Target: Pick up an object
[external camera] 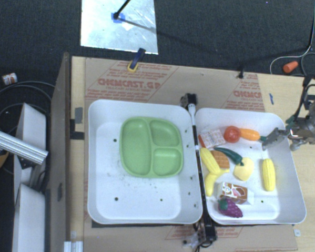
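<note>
Right white bin (293, 201), corn cob (268, 174) lying lengthwise near-to-far, hand (275, 137) grip state unclear.

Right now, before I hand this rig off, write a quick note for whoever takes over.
Gripper: at the right white bin's right rim, above the toys, holding nothing that can be seen.
Right white bin: red tomato, orange carrot, yellow corn cob, yellow banana, purple grapes and a small juice carton.
Left white bin: green divided plate.
Done: nothing lifted.
Left: choose one toy, grasp it, lift.
</note>
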Controlling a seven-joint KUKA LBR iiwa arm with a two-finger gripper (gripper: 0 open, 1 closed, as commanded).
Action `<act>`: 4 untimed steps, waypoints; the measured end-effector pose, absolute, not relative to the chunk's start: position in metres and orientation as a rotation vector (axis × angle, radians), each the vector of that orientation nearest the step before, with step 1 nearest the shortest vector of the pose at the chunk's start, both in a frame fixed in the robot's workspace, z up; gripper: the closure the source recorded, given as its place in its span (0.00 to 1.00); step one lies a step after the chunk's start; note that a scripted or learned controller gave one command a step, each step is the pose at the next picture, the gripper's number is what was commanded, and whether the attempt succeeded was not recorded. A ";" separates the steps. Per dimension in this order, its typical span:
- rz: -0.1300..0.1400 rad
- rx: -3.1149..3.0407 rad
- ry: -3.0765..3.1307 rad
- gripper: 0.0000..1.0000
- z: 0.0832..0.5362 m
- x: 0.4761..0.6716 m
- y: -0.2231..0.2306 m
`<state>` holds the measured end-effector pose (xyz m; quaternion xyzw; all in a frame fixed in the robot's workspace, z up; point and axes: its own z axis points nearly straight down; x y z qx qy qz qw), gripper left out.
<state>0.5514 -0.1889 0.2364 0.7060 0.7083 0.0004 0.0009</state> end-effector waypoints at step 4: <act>0.029 2.196 2.220 1.00 0.106 0.667 -0.139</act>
